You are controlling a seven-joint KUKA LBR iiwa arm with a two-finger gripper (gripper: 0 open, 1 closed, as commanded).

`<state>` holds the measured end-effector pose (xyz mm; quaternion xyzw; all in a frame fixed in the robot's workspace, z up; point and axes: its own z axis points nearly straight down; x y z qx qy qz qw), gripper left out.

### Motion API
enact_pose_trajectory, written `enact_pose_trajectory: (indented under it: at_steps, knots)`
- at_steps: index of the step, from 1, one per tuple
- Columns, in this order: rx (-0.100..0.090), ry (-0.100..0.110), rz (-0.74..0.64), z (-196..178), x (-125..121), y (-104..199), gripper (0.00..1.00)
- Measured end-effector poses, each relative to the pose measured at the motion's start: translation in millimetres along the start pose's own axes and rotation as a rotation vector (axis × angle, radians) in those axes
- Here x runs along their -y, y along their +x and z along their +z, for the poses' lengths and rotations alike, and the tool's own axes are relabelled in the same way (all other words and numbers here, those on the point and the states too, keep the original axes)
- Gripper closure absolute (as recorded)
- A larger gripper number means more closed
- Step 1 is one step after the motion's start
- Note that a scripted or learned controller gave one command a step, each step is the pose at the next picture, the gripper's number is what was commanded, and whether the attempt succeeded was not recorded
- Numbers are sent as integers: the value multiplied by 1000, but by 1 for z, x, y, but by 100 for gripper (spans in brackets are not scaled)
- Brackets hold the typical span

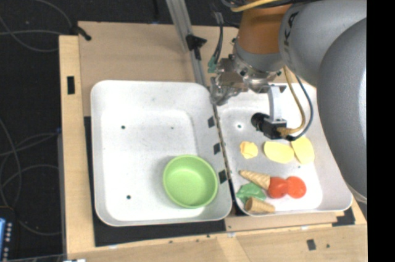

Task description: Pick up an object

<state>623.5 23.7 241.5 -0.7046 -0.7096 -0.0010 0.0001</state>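
The left bin (123, 131) fills the centre-left of the frame, and a green bowl (190, 180) sits upright near its lower right corner, well apart from everything else. Along the divide between the bins, a slanted metal rail (179, 13) runs down from the top of the frame to the bins' shared edge.

The arm (333, 57) comes in from the right edge, its grey bulk filling the upper right and covering the far right side of the right bin (237, 125). The orange band (268, 7) sits at top centre-right, with cables looping over it. Below it the wrist points down and to the left, and the gripper (221, 92) hangs at the upper left corner of the right bin, just beside the shared rim. Whether it is spread or pressed together I cannot tell: it is small, dark and blurred against the rim, and nothing can be seen in it.

In the lower part of the right bin lie the small objects: a yellow piece (249, 149), a larger yellow piece (279, 151) beside it, another yellow piece (303, 150) partly under a cable, a cone (255, 178), a green piece (250, 191), a second cone (259, 206) at the lower rim, and a red object (287, 187). A black part (266, 125) hangs above them.
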Motion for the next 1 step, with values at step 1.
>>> enact_pose_trajectory:
  at_steps: [1]
  knots:
    - [-1,0,-2,-9,-9,58,100]
